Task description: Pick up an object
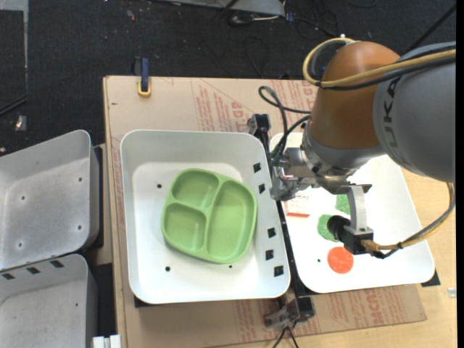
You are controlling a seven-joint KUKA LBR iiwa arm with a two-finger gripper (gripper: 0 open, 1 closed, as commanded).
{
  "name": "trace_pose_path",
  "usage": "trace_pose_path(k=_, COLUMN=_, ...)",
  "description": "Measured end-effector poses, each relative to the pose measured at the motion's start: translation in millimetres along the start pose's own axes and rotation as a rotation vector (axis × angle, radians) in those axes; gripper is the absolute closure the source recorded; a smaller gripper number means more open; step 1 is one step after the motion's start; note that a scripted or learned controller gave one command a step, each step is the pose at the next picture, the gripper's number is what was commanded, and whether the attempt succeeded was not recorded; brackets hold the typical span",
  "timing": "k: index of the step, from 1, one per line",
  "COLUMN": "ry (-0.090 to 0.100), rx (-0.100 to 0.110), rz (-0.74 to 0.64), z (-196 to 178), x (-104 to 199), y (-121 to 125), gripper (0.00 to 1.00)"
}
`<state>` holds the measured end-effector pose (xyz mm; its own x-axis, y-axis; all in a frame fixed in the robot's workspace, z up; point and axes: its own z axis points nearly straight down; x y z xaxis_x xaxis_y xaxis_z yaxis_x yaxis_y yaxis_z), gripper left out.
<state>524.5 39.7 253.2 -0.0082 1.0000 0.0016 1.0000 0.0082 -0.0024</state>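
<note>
Hanging low over the left side of the right bin point(409, 216), the pincer point(285, 188) sits right by the wall where the two bins meet. The big grey arm point(413, 114) with its orange band covers it from above. So I cannot tell if the pincer is open or closed, or if it has hold of anything.

Three small things lie in the right bin. A little white piece with red marks point(297, 210) lies just below the pincer and is the closest thing to it. A flat green thing point(326, 227) lies a bit more to the right and lower down, and part of it is hidden by the robot. A round orange thing point(341, 260) lies below the green one, near the front edge of the bin. It is the farthest of the three from the pincer.

The left bin point(134, 194) holds one big thing, a light green plate point(210, 216) with three parts to it. It lies flat in the middle of that bin, turned a little. It is to the left of the pincer, on the other side of the wall between the bins, and does not touch it.

Both bins rest on a brown cardboard sheet point(196, 100). A small blue and yellow clamp point(144, 78) sits at the back edge of the sheet. Two more white trays point(43, 187) lie off to the far left, away from the arm.
</note>
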Motion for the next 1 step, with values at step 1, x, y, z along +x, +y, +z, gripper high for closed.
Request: trace_pose_path(k=1, ry=-0.001, rx=-0.003, rz=0.001, z=2.5, x=47.6, y=9.3, gripper=1.00)
